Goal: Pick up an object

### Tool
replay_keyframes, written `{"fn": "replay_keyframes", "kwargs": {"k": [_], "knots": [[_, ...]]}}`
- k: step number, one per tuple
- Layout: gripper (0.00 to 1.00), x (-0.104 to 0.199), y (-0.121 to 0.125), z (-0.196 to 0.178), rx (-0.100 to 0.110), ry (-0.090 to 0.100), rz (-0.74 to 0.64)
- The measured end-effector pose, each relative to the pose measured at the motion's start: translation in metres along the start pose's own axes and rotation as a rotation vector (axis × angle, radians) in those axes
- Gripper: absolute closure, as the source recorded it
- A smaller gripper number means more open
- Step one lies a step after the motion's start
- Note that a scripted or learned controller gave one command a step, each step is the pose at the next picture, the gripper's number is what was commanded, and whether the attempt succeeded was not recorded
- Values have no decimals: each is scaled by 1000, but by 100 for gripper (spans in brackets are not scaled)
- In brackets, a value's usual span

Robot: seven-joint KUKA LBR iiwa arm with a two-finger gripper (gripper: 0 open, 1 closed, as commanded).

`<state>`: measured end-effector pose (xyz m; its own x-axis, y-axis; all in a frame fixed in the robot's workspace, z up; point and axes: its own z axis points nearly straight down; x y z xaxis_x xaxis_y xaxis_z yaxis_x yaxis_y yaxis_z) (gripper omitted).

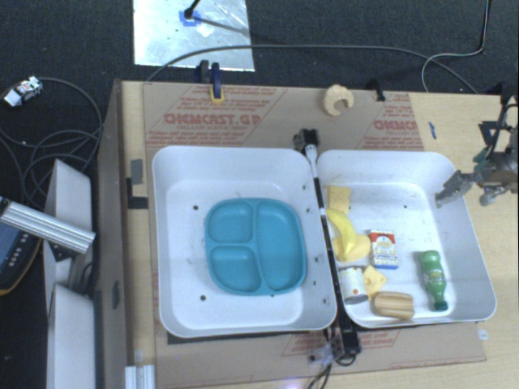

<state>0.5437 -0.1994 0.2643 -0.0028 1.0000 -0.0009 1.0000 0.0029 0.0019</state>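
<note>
Gripper [461, 186] at right edge, finger state: can't tell. I'd go for the green bottle [433, 279], lower right, standing clear of the clutter.

Both white bins [243, 168] look like smooth, matt moulded plastic. The blue divided plate [255, 245] is smooth plastic with a slight sheen. The green bottle [432, 278] is glossy plastic. The bench top [268, 112] is matt brown printed cardboard. The bread roll [393, 304] has a dull surface

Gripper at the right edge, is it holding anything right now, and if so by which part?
Nothing is held. The gripper hangs over the right bin's far right rim, with nothing between its fingers; the green bottle lies in the bin.
</note>
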Motion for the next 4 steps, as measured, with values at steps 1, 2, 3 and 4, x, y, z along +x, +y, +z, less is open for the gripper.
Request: {"fn": "replay_keyframes", "kwargs": {"k": [1,2,3,4], "knots": [[0,-7,-8,121,4,1,2],[0,-7,-36,151,1,0,2],[0,-7,-46,180,1,1,2],[100,-7,-45,169,-2,0,1]]}}
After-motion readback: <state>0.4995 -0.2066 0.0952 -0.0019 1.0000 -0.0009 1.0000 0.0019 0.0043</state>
